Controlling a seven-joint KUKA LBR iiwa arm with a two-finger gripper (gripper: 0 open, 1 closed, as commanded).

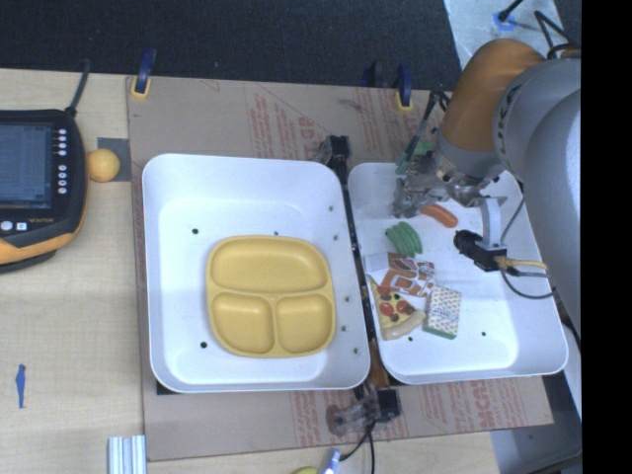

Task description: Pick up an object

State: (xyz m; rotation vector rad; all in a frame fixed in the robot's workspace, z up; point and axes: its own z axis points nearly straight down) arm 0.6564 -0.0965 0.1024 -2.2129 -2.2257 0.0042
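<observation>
Camera view, looking down on the desk point(59, 314): two white bins sit side by side on a cardboard sheet point(247, 117). The left bin point(168, 196) holds a yellow divided plate point(269, 294). The arm point(494, 97) reaches in from the right, and its claw point(410, 201) hangs low at the far end of the right bin point(513, 344). Whether the claw is open or closed I cannot tell, and nothing is seen gripped in it. An orange carrot point(441, 215) lies just beside the claw. A green piece point(403, 237) lies nearer the camera, then a red packet point(407, 273), a pizza slice point(395, 309) and a printed card point(443, 311) bunched together. A pendant point(30, 181) and an orange ball point(102, 164) rest at the left.
</observation>
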